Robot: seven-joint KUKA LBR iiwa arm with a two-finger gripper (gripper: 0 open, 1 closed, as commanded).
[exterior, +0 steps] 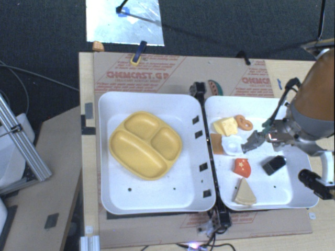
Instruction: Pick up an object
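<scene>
The right bin [296,195] holds several small items: a yellow block [226,126], an orange ring [244,123], a white round piece [229,146], a brown piece [215,140], a red piece [242,167], a tan wedge [244,193] and a black block [274,164]. My gripper [250,143] hangs low over the middle of this bin, its tip right beside the white round piece on that piece's right. The red piece lies just below the tip. I see nothing held in it.
The left bin [112,192] carries a yellow divided plate [145,144]. The grey arm with its orange band [316,95] covers the right bin's far right side. A black divider with clips [205,140] runs between the bins.
</scene>
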